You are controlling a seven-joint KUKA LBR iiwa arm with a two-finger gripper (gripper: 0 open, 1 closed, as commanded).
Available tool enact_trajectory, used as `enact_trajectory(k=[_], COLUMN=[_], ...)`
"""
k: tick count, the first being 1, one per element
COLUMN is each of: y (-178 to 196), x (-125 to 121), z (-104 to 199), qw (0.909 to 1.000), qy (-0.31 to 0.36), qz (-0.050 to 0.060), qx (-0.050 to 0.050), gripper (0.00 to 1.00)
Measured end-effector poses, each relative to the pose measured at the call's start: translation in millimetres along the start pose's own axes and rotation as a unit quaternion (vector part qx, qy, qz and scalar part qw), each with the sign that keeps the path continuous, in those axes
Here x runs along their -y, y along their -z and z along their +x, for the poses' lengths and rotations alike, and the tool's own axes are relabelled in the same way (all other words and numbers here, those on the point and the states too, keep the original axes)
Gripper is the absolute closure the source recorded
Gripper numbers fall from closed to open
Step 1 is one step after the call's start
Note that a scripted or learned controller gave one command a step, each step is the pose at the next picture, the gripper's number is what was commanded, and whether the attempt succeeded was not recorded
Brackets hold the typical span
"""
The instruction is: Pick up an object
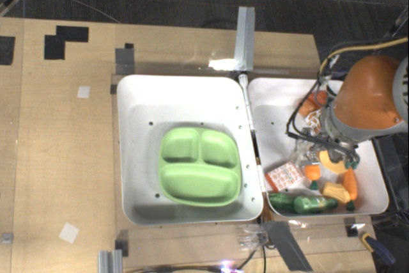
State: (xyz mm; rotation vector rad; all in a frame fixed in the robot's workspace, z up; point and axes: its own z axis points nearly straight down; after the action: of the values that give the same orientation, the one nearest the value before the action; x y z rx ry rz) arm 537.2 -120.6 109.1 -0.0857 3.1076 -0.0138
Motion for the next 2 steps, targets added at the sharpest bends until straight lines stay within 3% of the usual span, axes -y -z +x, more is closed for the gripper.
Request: enact_trajectory(k=[1, 2], y=[-0.7, -17.3], x=[-0.5, -2.9], z=[0.5, 28.2], qw=[1.0000, 0.9997], qy=[0.000, -0.026], qz=[0.000, -0.002], qx=[-0.001, -0.005], gripper=[0.00, 0.00])
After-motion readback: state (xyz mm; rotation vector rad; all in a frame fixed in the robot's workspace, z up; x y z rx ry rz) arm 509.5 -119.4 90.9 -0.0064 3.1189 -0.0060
